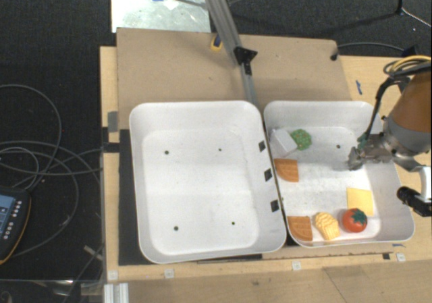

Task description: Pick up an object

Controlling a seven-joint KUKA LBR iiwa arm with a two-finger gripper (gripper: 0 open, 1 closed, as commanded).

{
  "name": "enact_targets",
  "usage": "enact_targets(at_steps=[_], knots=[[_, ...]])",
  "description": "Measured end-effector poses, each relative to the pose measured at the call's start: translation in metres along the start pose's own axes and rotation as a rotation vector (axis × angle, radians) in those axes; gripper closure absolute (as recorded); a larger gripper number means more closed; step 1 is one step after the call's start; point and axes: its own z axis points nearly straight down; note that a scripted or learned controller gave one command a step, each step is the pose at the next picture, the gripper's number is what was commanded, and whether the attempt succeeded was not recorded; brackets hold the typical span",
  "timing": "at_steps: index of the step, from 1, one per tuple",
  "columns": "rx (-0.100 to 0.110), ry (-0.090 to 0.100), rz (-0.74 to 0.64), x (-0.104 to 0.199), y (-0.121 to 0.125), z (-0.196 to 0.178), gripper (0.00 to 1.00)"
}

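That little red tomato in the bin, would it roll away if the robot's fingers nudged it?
Probably a little. The tomato looks round and smooth, so a sideways nudge could roll it or let it slip. It sits near the bin's front wall, beside the yellow block, which may stop it soon. It looks like a light toy.

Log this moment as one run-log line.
stage: approach | gripper: low in right white bin, nothing seen held | nearest: yellow cheese-like block | also: red tomato toy, green broccoli-like piece
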Motion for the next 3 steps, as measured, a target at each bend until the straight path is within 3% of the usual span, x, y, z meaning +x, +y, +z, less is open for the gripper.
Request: enact_targets(at_steps=[2, 3], knots=[[-0.003, -0.002, -0.003, -0.001, 0.003, -0.109, 1.0], [0.0, -0.001, -0.004, -0.001, 0.004, -0.132, 1.0]])
